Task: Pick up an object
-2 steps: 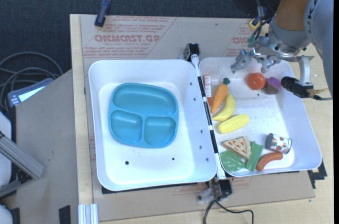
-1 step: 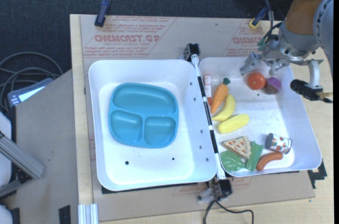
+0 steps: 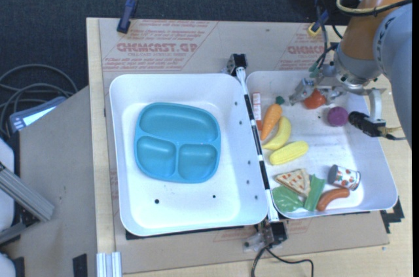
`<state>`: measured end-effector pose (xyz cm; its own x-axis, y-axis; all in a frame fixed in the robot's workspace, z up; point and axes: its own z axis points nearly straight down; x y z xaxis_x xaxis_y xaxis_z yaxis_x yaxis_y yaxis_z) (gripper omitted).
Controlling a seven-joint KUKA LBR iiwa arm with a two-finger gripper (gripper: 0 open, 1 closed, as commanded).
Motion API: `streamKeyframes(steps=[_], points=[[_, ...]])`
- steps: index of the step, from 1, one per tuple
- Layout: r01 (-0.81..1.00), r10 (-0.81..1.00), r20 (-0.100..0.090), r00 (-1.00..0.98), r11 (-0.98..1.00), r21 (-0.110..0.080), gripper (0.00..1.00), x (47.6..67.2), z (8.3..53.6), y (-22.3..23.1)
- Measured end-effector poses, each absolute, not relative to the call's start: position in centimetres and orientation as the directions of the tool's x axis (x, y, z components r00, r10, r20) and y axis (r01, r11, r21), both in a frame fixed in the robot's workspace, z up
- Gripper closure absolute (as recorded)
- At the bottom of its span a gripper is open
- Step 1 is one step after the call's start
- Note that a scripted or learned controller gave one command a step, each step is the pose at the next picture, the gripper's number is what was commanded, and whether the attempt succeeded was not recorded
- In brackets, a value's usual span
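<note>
My gripper (image 3: 313,93) sits over a small red toy (image 3: 315,99); grip state unclear. Light, rigid, slippery: I'd pinch across its middle.

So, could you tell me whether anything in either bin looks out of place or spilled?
Nothing stands out. The blue divided plate lies flat in the left bin, and the toy foods sit loosely inside the right bin, with the gripper by a red item.
</note>
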<state>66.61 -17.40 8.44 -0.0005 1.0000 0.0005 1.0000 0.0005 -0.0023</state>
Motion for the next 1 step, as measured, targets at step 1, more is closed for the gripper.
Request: streamKeyframes(steps=[1], points=[[1.0, 1.0, -0.001, -0.002, 0.002, 0.001, 1.0, 66.72, 9.56, -17.37]])
